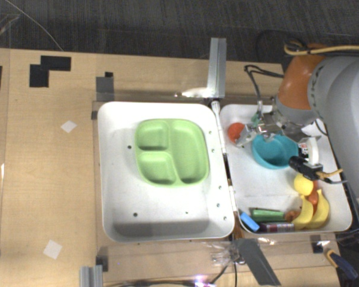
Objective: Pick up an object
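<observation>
My gripper hangs low over the back of the right bin, at the back-left rim of a teal bowl. A small red-orange object lies just left of the gripper, close to the bin's left wall. The grey arm with its orange band comes in from the right and hides the bin's back right corner. Nothing shows as held.
Along the right bin's front lie a green marker, a red marker and a small blue object. Yellow fruit fills its front right corner. The left bin holds a green divided plate.
</observation>
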`<move>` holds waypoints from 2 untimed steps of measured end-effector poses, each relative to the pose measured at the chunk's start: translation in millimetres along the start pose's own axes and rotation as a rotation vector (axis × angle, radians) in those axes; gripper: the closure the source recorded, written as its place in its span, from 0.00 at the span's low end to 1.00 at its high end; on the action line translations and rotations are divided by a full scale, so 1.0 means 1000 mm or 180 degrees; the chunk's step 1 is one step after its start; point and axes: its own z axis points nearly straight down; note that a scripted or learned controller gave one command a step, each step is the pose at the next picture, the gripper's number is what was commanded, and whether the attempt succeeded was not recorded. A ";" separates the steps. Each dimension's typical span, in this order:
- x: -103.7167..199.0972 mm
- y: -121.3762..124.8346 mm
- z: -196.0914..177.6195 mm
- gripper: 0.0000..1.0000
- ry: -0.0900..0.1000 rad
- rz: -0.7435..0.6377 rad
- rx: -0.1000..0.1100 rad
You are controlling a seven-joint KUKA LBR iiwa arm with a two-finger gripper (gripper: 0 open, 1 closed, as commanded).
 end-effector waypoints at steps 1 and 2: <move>-0.011 -0.018 -0.001 0.00 -0.0003 0.0089 0.0000; -0.010 -0.035 -0.001 0.00 -0.0006 0.0225 -0.0008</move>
